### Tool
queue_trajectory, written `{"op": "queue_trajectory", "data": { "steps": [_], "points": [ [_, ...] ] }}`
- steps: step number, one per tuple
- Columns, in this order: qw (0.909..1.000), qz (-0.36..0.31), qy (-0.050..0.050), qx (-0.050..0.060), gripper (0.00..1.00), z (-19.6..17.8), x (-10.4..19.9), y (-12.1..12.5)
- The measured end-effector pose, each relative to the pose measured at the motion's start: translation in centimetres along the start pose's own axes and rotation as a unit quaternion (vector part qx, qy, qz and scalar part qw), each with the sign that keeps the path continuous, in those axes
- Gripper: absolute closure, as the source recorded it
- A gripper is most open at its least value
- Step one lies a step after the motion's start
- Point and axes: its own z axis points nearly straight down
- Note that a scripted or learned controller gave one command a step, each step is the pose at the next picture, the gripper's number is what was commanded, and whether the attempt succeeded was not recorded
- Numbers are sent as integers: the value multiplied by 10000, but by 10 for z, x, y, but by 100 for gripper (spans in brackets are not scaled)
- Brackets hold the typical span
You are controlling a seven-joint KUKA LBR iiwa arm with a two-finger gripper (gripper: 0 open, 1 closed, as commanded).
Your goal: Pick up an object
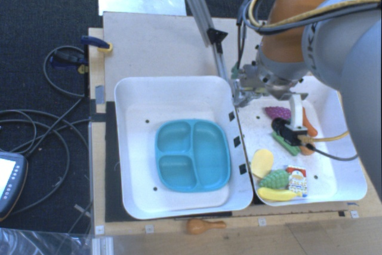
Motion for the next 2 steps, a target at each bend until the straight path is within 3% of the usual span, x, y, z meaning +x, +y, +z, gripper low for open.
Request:
{"op": "queue_trajectory", "data": {
  "steps": [1, 2],
  "points": [
    [10000, 2, 2, -5, 100, -12, 45, 27],
    [10000, 16, -13, 13, 0, -11, 42, 26]
  ]
}}
